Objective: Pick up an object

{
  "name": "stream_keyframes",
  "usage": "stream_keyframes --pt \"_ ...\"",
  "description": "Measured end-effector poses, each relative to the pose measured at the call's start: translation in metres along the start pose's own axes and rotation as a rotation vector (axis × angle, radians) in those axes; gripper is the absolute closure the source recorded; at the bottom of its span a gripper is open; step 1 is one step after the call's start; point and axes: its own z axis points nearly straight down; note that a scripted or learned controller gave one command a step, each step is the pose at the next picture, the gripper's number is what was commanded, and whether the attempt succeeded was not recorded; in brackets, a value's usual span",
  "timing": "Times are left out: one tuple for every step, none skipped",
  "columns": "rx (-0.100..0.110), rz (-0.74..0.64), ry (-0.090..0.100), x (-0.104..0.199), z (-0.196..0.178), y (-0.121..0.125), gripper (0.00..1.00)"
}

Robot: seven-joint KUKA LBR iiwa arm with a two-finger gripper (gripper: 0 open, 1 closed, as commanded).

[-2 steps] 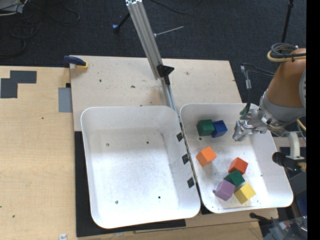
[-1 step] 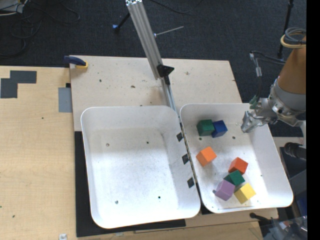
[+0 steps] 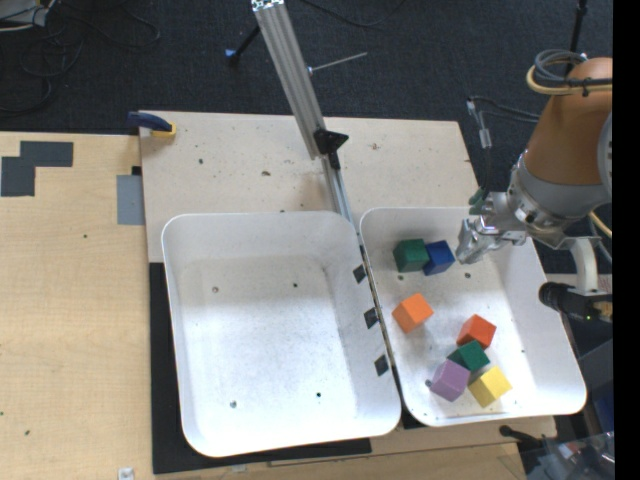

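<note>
The right bin (image 3: 540, 308) holds several small blocks. A green block (image 3: 410, 255) and a blue block (image 3: 439, 257) touch each other near its far side. An orange block (image 3: 412, 312) lies near the middle. Toward the front sit a red-orange block (image 3: 478, 331), a dark green block (image 3: 468, 356), a purple block (image 3: 449, 379) and a yellow block (image 3: 489, 386), bunched together. My gripper (image 3: 472, 248) hangs over the far part of the right bin, just right of the blue block, with nothing visible between its fingers.
The left bin (image 3: 200, 268) sits beside the right one, with black clips (image 3: 368, 316) along the shared wall. A slanted aluminium post (image 3: 300, 88) rises behind the bins. A blue-and-yellow clamp (image 3: 152, 124) lies at the bench's far left corner.
</note>
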Motion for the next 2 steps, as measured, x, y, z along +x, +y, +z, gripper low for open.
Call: stream_keyframes --pt "0.002 0.001 0.0 0.043 -0.001 0.004 1.0" --pt "0.004 0.0 0.001 0.102 0.009 0.009 1.0"
